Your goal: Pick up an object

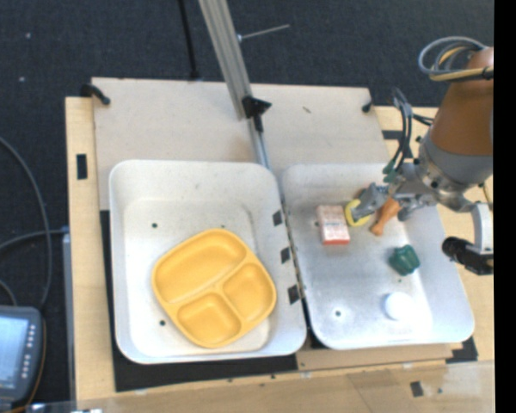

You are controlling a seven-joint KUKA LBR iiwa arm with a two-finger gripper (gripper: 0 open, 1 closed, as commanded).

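The right bin (439, 317) holds several small objects. A small pink and white box (333, 225) lies near its left side. A yellow piece (358, 212) and an orange stick-like piece (383, 218) lie close together just right of the box. A dark green object (403, 260) sits lower right, and a white round object (397, 305) lies near the bin's front. My gripper (385, 198) hangs over the yellow and orange pieces at the bin's upper right, and its own body hides how it meets them.
The left bin (133, 188) holds a yellow divided plate (213, 287). A slanted metal post (232, 58) rises behind the bins. The arm's grey and orange body (460, 132) covers the right bin's far right corner.
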